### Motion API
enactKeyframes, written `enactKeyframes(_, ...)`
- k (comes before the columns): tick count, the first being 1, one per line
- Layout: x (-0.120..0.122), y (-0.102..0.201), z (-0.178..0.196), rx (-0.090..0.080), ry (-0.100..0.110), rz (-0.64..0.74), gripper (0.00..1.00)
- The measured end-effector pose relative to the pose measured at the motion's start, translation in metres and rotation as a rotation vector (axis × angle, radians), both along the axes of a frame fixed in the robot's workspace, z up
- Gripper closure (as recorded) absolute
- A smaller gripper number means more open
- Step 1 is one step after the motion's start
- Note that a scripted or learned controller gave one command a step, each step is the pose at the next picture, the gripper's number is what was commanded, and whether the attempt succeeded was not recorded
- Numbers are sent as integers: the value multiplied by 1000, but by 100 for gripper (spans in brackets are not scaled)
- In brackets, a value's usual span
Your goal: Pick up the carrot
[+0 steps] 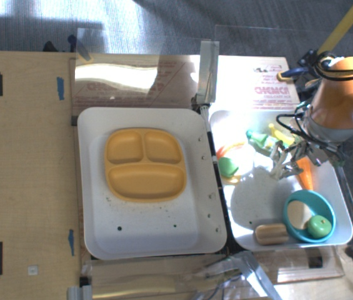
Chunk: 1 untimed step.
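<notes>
You see the gripper [287, 161] low in the right bin [345, 227], just beside the carrot [305, 174]; its finger state can't be told.

A white sheet [270, 83] lies flat along the far edge of the right bin [345, 230], and it carries red printed lettering in a few lines. The letters are too blurred to make out. No other writing can be read anywhere on the bench.

A robotics lab: white bins [95, 186] on a cardboard-covered bench [20, 167].
</notes>
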<state>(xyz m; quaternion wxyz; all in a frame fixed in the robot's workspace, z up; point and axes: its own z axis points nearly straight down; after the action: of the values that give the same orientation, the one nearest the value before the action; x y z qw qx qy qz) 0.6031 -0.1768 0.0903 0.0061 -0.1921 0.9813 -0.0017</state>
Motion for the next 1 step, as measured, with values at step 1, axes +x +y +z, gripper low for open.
enactKeyframes(1,-1,0,-1,1,3,0,0)
